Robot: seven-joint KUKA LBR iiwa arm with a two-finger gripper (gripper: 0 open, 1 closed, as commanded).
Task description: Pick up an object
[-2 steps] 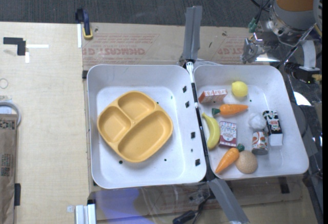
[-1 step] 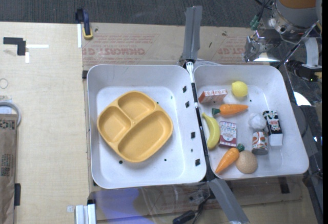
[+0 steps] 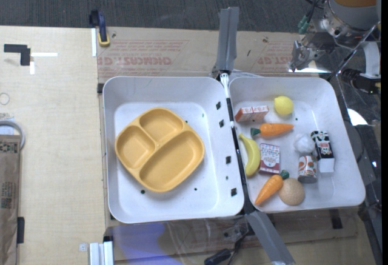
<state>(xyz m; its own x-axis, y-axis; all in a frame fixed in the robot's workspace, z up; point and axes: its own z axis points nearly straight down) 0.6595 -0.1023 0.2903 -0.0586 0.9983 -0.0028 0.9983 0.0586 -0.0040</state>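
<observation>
Egg (image 3: 291,191) bottom right bin, far from fingers (image 3: 298,59).

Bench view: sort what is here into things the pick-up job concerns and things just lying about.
For the job:
gripper
right bin with the pickable things: lemon, two carrots, banana, milk carton, can, egg

Lying about:
yellow divided plate in the left bin
brown paper bag
</observation>
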